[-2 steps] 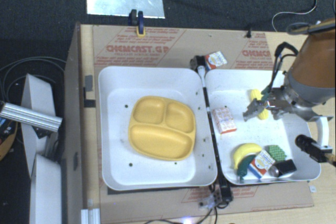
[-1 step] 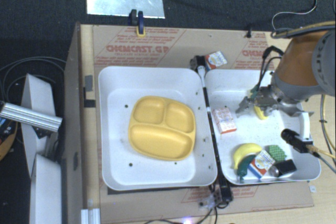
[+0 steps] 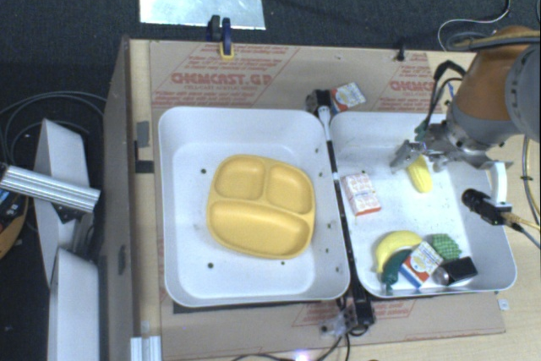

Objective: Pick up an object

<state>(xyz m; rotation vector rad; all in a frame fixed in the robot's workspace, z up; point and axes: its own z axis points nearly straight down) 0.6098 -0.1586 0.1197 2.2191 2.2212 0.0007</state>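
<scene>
**Gripper over a small yellow piece in the right bin**

Nearest the camera, the front corner of the right bin holds a tight heap: a smooth curved banana, a green-handled item half tucked under it, a small red, white and blue carton, a green knobbly lump and a dark blocky thing. They overlap so much that their outlines are hard to separate.

In the left bin lies a glossy yellow plastic tray with rounded corners and three moulded compartments. Against the divider, inside the right bin, a flat white packet with red print rests alone.

Farther back, a small oblong yellow object sits on the right bin's floor, directly beneath the gripper. The metal fingers seem to stand spread, one tip left of the object and the other lost against the wrist, so whether they touch it cannot be told. The arm comes in from the right, its orange band above the grey wrist, bent downward; its upper part is cut by the frame.

Beyond the bins, another small printed packet lies on the brown cardboard.
</scene>
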